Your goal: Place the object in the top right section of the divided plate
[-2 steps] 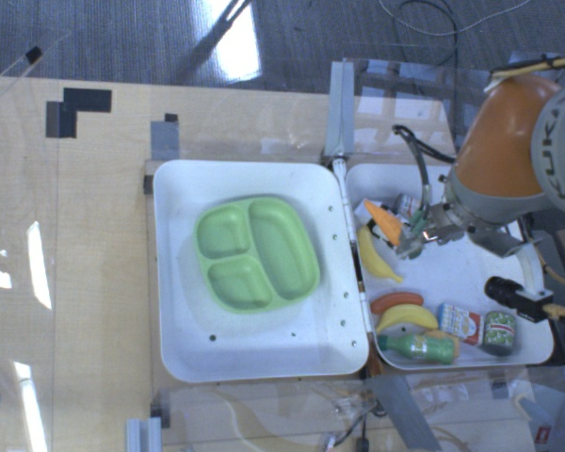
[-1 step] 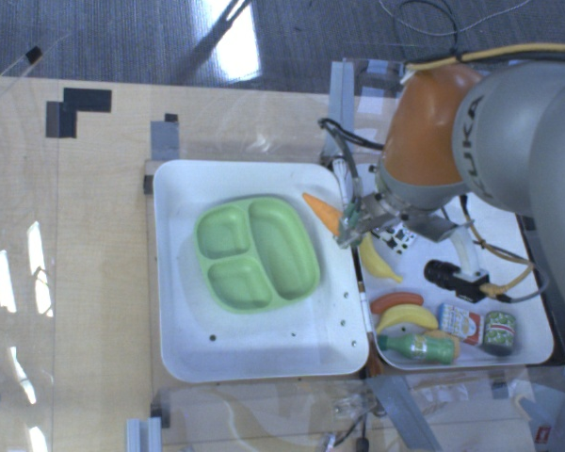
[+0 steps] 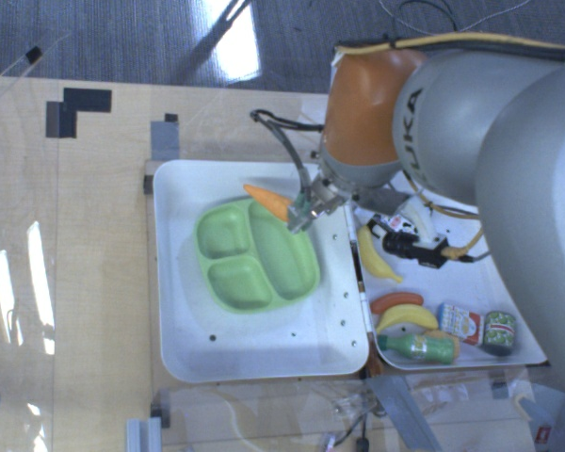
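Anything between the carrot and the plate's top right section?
Nothing visible. The carrot lies over the green divided plate's upper rim, with the gripper at its right end. That section looks bare where it shows, right beside the carrot.

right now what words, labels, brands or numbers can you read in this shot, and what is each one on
"KUKA": dark letters running along the grey arm, partly cut off by its curve near the orange band.
The red and white packet has print, too small and blurred to read.
The dark green packet has a label, also unreadable.
The green bottle shows no legible text.
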